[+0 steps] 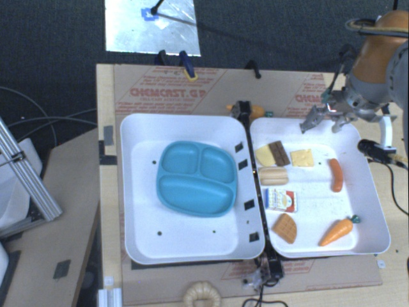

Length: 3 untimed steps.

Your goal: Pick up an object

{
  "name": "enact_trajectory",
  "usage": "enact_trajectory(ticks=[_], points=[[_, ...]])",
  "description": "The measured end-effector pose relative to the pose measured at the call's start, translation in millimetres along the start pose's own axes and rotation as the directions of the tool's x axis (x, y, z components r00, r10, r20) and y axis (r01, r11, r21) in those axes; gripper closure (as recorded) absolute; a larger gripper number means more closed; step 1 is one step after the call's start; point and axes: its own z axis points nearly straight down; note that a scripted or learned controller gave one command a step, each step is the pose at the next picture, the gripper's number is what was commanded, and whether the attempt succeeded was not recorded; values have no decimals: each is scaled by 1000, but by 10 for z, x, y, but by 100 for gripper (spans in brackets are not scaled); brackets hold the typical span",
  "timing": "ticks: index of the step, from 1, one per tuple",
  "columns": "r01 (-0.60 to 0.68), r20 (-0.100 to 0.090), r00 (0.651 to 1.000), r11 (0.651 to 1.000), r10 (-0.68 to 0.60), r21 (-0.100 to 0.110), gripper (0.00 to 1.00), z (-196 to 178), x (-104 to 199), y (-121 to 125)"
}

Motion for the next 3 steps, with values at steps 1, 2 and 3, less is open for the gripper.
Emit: enact_trajectory(ticks=[1,2,3], points=[[-5,0,1000,1000,5,1,0,567,-83,-33],[-2,1,1000,1000,2,-2,0,808,-76,-23],[0,2,1000,1000,0,-7,100,680,-78,-8]])
